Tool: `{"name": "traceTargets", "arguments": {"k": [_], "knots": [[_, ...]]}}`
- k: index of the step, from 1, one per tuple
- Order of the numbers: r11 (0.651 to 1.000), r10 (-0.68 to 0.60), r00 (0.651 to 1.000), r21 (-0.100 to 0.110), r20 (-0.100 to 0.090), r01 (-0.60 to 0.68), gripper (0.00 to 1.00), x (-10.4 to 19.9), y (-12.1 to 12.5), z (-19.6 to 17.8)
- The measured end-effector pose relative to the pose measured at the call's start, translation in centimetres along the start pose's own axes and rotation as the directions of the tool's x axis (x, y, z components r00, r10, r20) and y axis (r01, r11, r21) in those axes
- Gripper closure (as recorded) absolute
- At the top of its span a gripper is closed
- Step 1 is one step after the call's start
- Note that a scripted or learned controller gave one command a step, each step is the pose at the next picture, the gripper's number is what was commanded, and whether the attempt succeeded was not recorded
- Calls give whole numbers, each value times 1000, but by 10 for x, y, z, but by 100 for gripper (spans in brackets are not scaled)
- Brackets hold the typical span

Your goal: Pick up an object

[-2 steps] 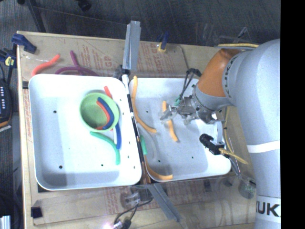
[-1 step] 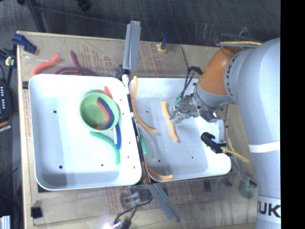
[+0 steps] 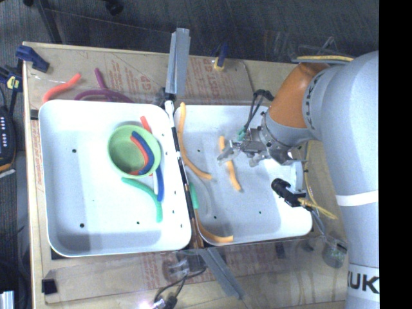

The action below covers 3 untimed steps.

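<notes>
Grey arm (image 3: 344,140) looms largest, reaching over the right bin (image 3: 270,227) so its end effector (image 3: 230,152) hangs above an orange strip (image 3: 234,174). Whether it is released or clenched cannot be told; the strip lies flat beneath, seemingly ungrasped.

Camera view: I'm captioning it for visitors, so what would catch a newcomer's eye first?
First, the big grey arm with its orange band, reaching in from the right, its gripper low over the right bin beside a short orange stick. Next, the green bowl in the left bin, with red, blue and green strips draped across it.
</notes>
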<state>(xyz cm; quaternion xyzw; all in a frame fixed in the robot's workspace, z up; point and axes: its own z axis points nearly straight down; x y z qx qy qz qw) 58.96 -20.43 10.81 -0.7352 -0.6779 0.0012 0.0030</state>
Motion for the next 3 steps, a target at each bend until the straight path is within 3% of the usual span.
{"name": "traceTargets", "arguments": {"k": [1, 2, 3], "knots": [[996, -88, 996, -2, 0, 88, 0, 8, 4, 16], [996, -90, 996, -1, -2, 90, 100, 8, 4, 6], [968, -251, 968, -5, 3, 251, 100, 8, 44, -76]]}}
